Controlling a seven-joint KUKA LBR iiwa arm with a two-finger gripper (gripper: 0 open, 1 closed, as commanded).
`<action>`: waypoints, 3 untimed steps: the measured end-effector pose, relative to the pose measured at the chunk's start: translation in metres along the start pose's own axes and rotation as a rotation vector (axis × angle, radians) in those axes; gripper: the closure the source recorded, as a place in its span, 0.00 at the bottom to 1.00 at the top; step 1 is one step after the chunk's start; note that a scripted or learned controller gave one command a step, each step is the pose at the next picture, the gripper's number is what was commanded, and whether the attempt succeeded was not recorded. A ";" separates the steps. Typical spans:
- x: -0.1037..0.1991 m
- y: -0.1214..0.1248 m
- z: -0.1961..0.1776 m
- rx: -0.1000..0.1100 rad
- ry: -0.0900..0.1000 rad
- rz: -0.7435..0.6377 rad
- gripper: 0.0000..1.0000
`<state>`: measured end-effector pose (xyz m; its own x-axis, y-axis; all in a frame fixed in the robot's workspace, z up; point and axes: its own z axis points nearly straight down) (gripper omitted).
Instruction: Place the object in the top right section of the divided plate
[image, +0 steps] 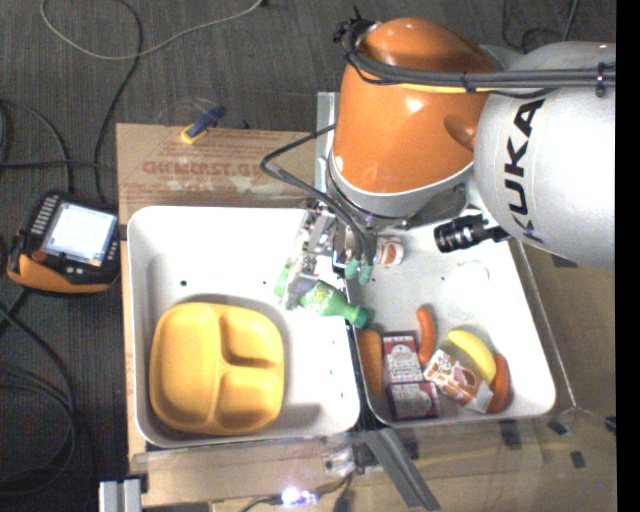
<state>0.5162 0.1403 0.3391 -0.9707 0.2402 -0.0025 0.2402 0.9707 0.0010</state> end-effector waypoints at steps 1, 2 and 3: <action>0.028 -0.022 0.132 0.001 0.004 -0.222 1.00; 0.050 0.069 0.014 -0.002 0.000 -0.453 1.00; 0.050 0.069 0.014 -0.002 0.000 -0.453 0.00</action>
<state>0.4839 0.2192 0.3252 -0.9780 -0.2086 -0.0027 -0.2086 0.9780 0.0017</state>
